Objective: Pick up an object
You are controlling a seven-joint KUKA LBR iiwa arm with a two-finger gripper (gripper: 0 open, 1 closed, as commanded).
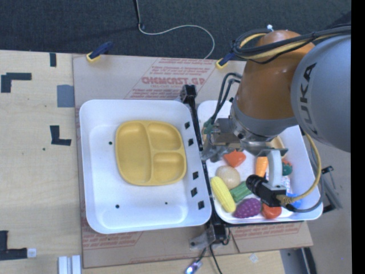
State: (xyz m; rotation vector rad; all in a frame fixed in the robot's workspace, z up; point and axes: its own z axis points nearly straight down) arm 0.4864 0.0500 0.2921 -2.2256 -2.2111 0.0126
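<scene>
In the left bin [97, 170] lies a yellow divided plate [151, 152]. My end effector [219, 144] hangs low over the right bin [305, 153], beside the toy foods: corn [222, 194], purple grapes [248, 208], an orange carrot [261, 165]. Whether it grips anything, I cannot tell.
</scene>
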